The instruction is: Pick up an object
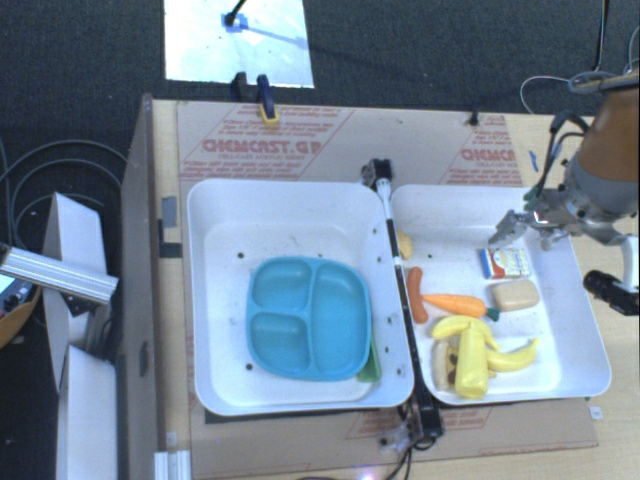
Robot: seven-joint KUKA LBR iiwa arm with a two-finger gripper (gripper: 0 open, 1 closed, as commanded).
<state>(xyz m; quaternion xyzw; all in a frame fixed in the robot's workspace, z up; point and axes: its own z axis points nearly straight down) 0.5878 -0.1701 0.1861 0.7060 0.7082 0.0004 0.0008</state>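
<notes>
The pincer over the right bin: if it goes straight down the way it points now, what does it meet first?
Most likely the small printed carton, which lies just under and beside the pincer. Depth is unclear from this slanted view, so it may land on bare bin floor next to it.

Brightness: the scene is evenly and brightly lit from above.
Glare: the white bins (290, 208) are nearly washed out.
Shadows: only faint ones are cast beneath the blue tray (308, 318).
Sharpness: fine detail is softened throughout.
</notes>
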